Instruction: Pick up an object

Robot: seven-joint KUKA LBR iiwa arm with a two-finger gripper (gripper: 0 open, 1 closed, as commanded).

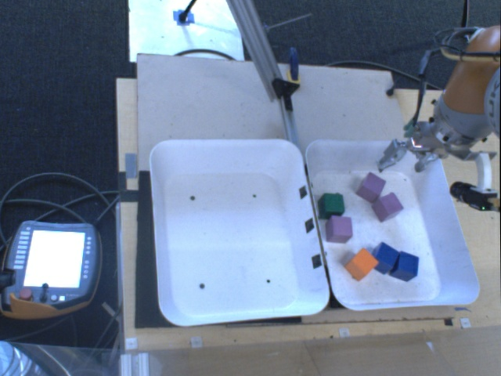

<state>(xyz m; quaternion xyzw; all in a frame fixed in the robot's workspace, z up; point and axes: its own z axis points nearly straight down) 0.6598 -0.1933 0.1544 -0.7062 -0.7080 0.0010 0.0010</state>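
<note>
Nearest us, the front lip of the bench (313,343) runs along the bottom of the view, with the two white bins set just behind it. We see the left bin (168,233) as the largest thing here, its floor bare apart from a few dark dots. Touching it along the middle seam is the right bin (446,233), which carries all the blocks. Our grey arm (470,92) with its orange band comes in at the upper right, and its claw (409,153) hangs over the right bin's far edge with the fingers spread and nothing between them.

Below and to the left of the claw lie two purple blocks (379,196), almost touching each other, the closest things to it. A green block (332,204) and a third purple block (339,228) sit by the seam wall. Toward the front, an orange block (361,264) touches two blue blocks (395,260). We find open floor along the right bin's right side.
</note>
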